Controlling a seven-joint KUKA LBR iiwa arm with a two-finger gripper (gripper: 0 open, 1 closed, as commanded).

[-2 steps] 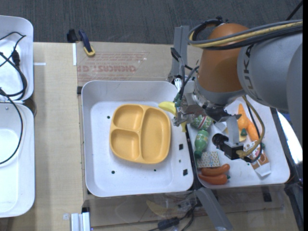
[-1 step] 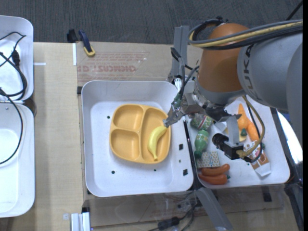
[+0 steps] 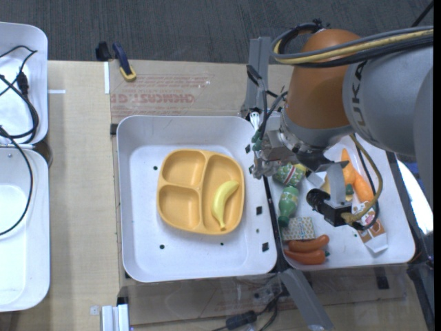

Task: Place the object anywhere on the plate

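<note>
The banana (image 3: pixel 224 203) lies in the right compartment of the yellow plate (image 3: pixel 180 205), left bin (image 3: pixel 138 205), long axis running near-to-far. The gripper (image 3: pixel 265 158) sits over the bins' shared edge, right of the banana. State of the jaws cannot be determined.

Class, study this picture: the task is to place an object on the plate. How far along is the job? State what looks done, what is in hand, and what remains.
Done: a banana already lies in the right compartment of the yellow plate in the left bin. In hand: the gripper hangs over the seam between the bins, beside a green bottle; nothing is visibly between its fingers. Left: the bottle and sausages lie in the right bin.
</note>
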